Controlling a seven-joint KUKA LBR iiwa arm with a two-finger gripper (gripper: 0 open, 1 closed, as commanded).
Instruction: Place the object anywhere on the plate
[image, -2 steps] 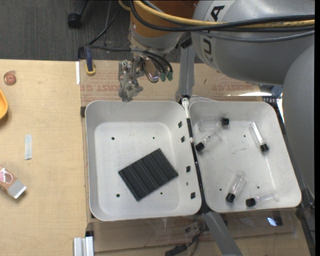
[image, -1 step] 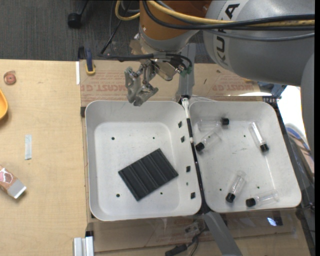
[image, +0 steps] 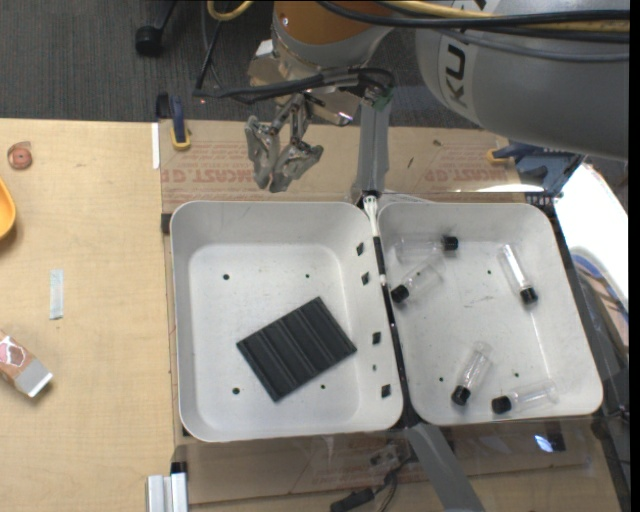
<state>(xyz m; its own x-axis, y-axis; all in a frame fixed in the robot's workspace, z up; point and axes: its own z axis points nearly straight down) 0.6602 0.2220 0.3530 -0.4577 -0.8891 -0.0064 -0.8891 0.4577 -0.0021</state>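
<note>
So the grey arm (image: 520, 60) with its orange band is reaching in from the right along the top of the frame, and the metal two-finger gripper (image: 283, 170) is hanging above the bench just past the far rim of the left shallow white bin (image: 190, 300), over the cardboard strip (image: 210, 165) with the red lettering. Honestly I can't tell whether the fingers are spread or pressed together, they're kind of a tangle of metal and cables from this angle. I'm not seeing anything sitting between them.

The dark grey ribbed rectangular plate (image: 296, 348) is lying flat in the left bin, turned at an angle, a bit toward the near side and middle of the bin floor.

The right shallow white bin (image: 575, 330) is holding a bunch of clear plastic vials with black caps, all lying on their sides: one vial (image: 437, 245) up near the far edge, one vial (image: 415, 282) just below it near the divider, one vial (image: 518, 274) toward the right side, one vial (image: 470, 374) toward the near side, and one vial (image: 522, 399) by the near right corner. All of them are well apart from the plate, which is in the other bin.

Over on the tan wooden bench (image: 90, 250) to the left, a small grey strip (image: 56, 295) is lying there.
</note>
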